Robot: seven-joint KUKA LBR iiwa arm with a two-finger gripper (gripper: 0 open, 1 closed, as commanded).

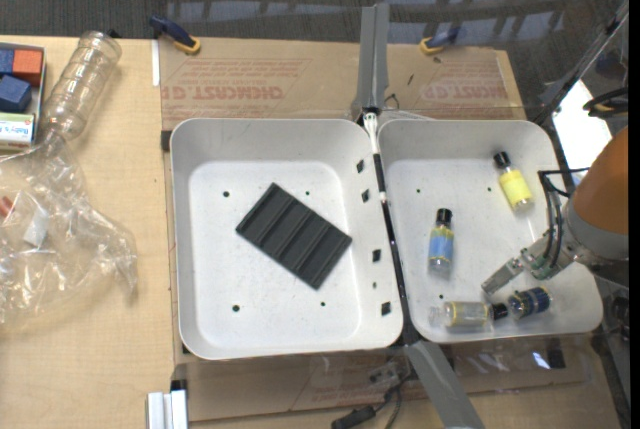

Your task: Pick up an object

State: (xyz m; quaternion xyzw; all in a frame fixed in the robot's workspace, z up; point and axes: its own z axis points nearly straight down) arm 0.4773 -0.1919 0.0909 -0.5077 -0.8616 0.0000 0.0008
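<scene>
In the right bin (470, 142), a small yellow bottle (513, 185) with a black cap lies at the back right. A small blue-labelled bottle (440, 240) stands out near the middle. A clear bottle (462, 315) lies on its side by the front wall, and a dark blue bottle (528, 302) lies just to its right. My gripper (505, 277) reaches in low from the right, its tip just above and left of the dark blue bottle. I see nothing held in it. A dark ribbed rectangular slab (293, 234) lies in the left bin (200, 217).
A clear plastic bottle (75, 85), crumpled clear wrap (55, 227) and a box of coloured blocks (20, 87) sit on the wooden bench at the left. Cardboard (260, 77) lies behind the bins. The arm's orange band (612, 192) hangs over the right bin's right edge.
</scene>
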